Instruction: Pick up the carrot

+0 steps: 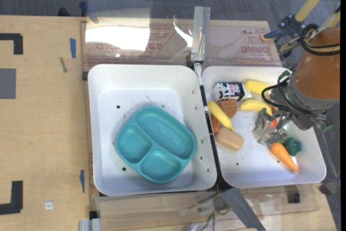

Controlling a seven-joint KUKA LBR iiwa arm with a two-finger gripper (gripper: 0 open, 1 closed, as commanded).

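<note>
Carrot [284, 156] lies on the bin [248, 170] floor just below my gripper [268, 128], not yet lifted; whether my gripper is apart or together I cannot tell, so the grasp remains.

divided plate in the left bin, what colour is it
Teal, a blue-green; the camera view shows the divided plate plainly.

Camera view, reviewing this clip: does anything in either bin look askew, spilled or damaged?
Nothing stands out. The teal divided plate sits tilted in the left bin, and the carrot lies intact in the right bin with the bananas and other toy food, gripper above.
</note>
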